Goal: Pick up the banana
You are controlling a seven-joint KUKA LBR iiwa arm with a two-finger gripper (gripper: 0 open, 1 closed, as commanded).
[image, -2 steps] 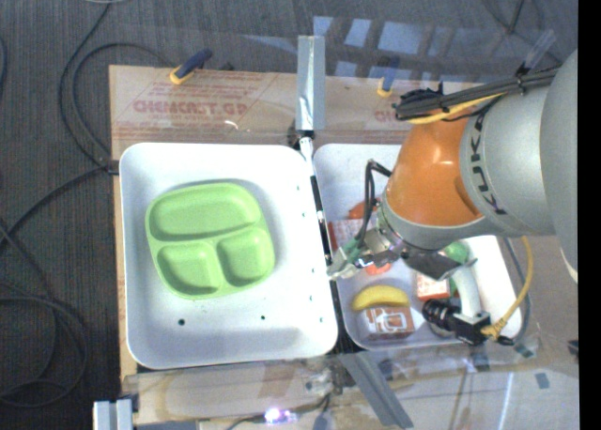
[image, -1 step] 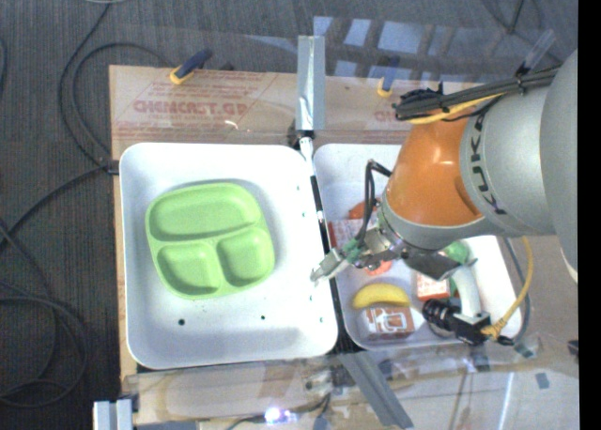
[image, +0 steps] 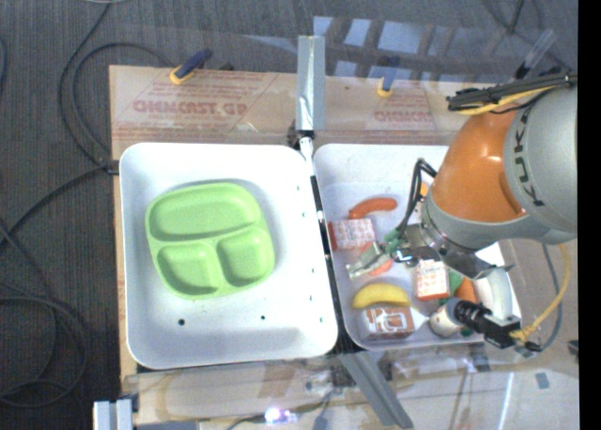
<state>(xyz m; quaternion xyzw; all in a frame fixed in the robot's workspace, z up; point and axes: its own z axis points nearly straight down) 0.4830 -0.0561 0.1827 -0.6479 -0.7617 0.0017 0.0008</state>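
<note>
So the banana (image: 380, 295) was lying flat in the right bin (image: 376, 163), toward the front, just behind a small brown packet (image: 389, 322) and in front of a red and white wrapper (image: 351, 232). The end effector (image: 383, 257) hung just above and behind the banana, close to it, and honestly I couldn't tell whether it was spread or closed, the metal bits blurred into the clutter from where I stood. Nothing looked held. There was also a hot dog (image: 374, 205) further back, an orange and white box (image: 431, 280) off to the side, and the green divided tray (image: 212, 238) sat alone in the left bin (image: 141, 325). My read: the pick hadn't happened yet. The arm (image: 488, 179) was in the right neighbourhood, but it had to get around the banana, grip, and lift. Crowded spot, so a miss seemed possible.
</note>
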